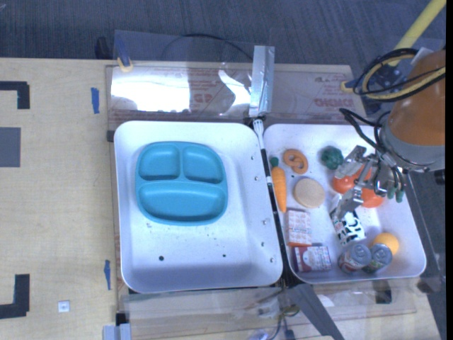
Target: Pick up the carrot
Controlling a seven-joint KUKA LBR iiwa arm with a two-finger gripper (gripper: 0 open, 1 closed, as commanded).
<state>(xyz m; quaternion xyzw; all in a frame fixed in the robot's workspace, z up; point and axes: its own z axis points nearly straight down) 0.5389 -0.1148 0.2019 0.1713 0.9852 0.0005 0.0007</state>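
One slim orange carrot (279,188) with green top, lying lengthwise.

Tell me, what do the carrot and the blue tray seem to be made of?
The carrot: probably plastic toy food, judging by its even orange and smooth skin. The blue tray: likely moulded plastic, with one flat colour, rounded compartments and a soft sheen.

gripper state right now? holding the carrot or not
Gripper: cannot tell, its tips are lost in clutter in the right bin. The carrot lies apart from it, not held.
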